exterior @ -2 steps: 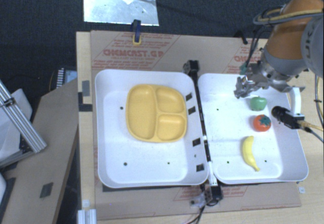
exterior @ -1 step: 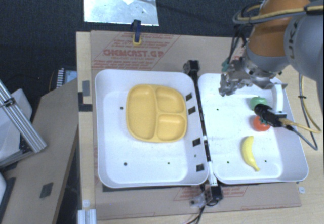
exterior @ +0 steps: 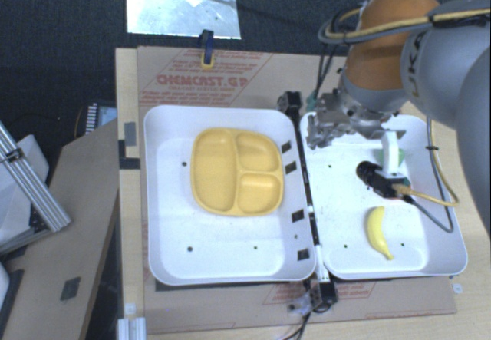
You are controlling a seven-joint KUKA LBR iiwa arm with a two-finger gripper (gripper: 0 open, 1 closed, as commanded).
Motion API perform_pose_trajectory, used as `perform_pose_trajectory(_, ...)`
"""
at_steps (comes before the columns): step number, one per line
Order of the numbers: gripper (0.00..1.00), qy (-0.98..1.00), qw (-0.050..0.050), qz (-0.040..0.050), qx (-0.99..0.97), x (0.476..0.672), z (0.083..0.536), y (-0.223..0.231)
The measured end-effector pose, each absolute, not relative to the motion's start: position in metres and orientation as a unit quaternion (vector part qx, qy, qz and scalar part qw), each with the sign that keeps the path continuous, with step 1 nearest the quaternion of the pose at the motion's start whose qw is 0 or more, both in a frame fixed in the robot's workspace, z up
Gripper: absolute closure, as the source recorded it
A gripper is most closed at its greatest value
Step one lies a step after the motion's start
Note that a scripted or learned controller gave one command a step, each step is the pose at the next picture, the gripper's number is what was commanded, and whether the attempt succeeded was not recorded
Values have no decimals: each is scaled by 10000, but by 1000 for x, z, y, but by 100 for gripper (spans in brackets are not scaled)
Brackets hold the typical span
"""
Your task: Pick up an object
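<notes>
On the counter [exterior: 230,79], the left bin [exterior: 165,200] holds a yellow divided plate [exterior: 234,171], lying flat near its middle. It looks like stiff, light plastic with a smooth, likely slippery surface. Being wide and shallow, it probably offers a hold only at its raised rim or on one of the ridges between compartments.

The gripper [exterior: 324,133] hangs over the upper left corner of the right bin [exterior: 345,208], just beside the divider between the two bins. From this angle I cannot tell whether it is open or closed, and nothing can be seen held in it.

Further right, a small banana [exterior: 377,232] lies on the right bin's floor near its lower edge, well apart from the gripper. It looks light and narrow, probably a toy, and curved. Closing across the middle of its body, square to its length, seems the surest hold.
</notes>
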State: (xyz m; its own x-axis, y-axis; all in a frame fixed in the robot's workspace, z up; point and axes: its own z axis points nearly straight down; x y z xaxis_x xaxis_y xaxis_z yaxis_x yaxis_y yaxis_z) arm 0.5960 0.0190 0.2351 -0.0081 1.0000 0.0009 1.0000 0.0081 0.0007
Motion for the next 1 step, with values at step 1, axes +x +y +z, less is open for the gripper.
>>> perform_pose_trajectory(1, 100, -7097, -6, -9, -7045, 605, 232, 62)
